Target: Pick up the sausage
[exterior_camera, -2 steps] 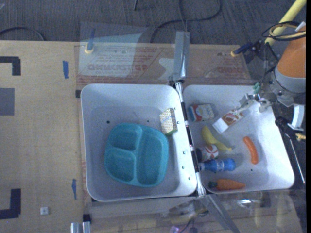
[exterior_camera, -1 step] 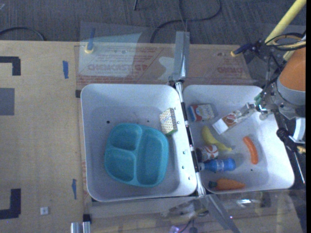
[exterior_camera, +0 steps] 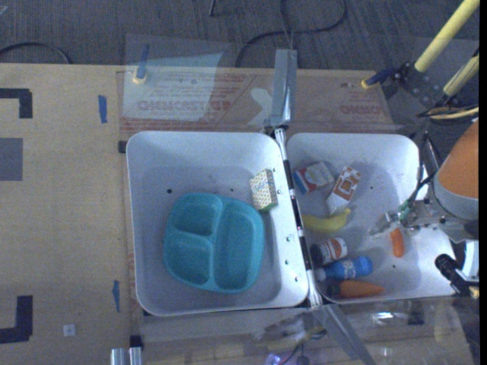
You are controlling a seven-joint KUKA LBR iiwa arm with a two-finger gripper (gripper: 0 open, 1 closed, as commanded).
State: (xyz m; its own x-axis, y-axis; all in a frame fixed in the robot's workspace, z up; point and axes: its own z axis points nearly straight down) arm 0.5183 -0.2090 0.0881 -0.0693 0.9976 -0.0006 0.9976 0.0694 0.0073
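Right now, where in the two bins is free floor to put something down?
Left bin: bare floor behind the teal tray, beside the small box. Right bin: open patch at its far right corner. Crowded along its left side and near edge, around banana and bottle.

Lighting: even, diffuse, overhead; moderately bright. Shadows: soft, faint, along inner walls of the two shallow white plastic bins [exterior_camera: 144, 204]. Glare: mild sheen on clear plastic sheet [exterior_camera: 183, 82] at far bench edge, well left of the gripper. Sharpness: overall soft, low resolution; small items grainy. Blur: orange band of arm [exterior_camera: 464, 169] smeared at right edge.
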